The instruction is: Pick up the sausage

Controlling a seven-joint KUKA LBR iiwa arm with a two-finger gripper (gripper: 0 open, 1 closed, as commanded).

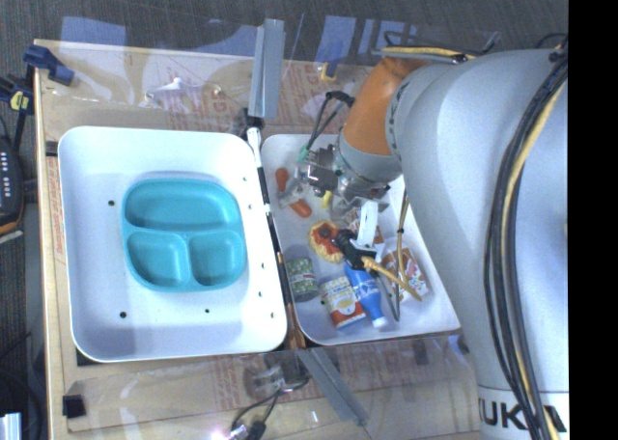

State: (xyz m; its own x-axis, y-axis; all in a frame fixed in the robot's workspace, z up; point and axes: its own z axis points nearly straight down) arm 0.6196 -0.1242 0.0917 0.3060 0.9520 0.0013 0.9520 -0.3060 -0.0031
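Honestly, I cannot tell whether the gripper [319, 180] is open or closed. It sits just beside the sausage [301, 207], which lies near the right bin's [436, 324] far left corner, apparently not yet lifted.

My arm [483, 197] — pale grey shell, with an orange band [372, 124] above the wrist. Black and yellow cables run along it. Left bin [87, 313]: plain white, dotted with a few small dark holes. Tray [183, 233] in it: uniform turquoise, three compartments of one shade. Right bin [425, 317]: white. Sausage [283, 179]: orange-red, as is a second small piece [301, 207]. Pizza slice [328, 240] — yellow with red spots. Can [342, 301]: red and white label. Tube [365, 291]: blue. Jar [300, 276]: dark green label, grey lid.
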